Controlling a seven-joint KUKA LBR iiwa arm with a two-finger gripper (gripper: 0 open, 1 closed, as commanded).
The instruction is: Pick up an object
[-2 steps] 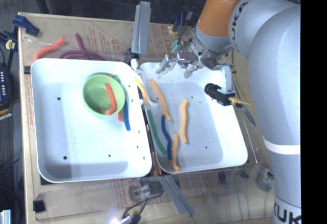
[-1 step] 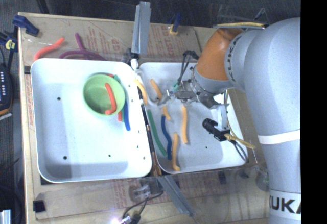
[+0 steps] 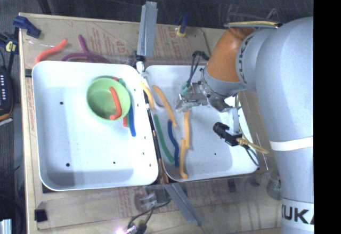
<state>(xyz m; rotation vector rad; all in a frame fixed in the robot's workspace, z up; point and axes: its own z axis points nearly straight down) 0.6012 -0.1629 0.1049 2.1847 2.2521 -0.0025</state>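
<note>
My gripper (image 3: 186,101) hangs low over the upper middle of the right bin (image 3: 213,166), its arm coming in from the right. Right under it starts a long orange stick (image 3: 185,142) that runs down toward the bin's front wall. Left of that lie a blue stick (image 3: 171,139), a green stick (image 3: 164,145) and a curved orange stick (image 3: 164,102). The left bin (image 3: 69,147) holds a green bowl (image 3: 101,101) with a red stick (image 3: 114,101) in it, and a blue stick (image 3: 131,123) beside the bowl.
Behind the left bin, on the bench, lie an orange-red stick (image 3: 50,50) and a purple tube (image 3: 85,57). A blue clamp (image 3: 26,26) grips the bench's far left corner. A grey metal bar (image 3: 147,27) stands behind the seam between the bins.
</note>
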